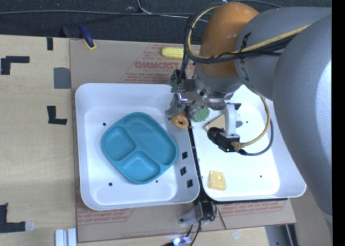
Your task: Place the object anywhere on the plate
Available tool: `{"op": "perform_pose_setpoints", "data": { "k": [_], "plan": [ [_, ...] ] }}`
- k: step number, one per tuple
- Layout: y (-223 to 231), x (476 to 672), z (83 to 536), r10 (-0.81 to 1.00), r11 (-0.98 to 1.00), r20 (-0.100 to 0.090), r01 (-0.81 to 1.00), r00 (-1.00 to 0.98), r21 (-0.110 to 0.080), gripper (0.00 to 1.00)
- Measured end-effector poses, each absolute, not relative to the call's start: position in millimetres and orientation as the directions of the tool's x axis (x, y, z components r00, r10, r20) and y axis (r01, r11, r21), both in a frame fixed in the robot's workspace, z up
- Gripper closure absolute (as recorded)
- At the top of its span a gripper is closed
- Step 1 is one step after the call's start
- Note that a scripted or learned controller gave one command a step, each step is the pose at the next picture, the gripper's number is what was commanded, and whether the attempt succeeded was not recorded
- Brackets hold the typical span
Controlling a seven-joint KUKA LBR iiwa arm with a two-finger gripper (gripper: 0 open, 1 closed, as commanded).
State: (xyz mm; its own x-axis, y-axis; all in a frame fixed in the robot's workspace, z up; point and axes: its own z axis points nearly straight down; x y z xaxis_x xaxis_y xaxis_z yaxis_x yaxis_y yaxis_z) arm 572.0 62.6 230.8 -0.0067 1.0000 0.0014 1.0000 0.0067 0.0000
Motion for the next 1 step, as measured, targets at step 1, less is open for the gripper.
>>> {"op": "perform_pose_setpoints", "data": {
  "k": [1],
  "plan": [
    [117.0,592.7,233.5,1.0,0.007,0.001,1.0,-0.007,0.0,1.0]
  ]
}}
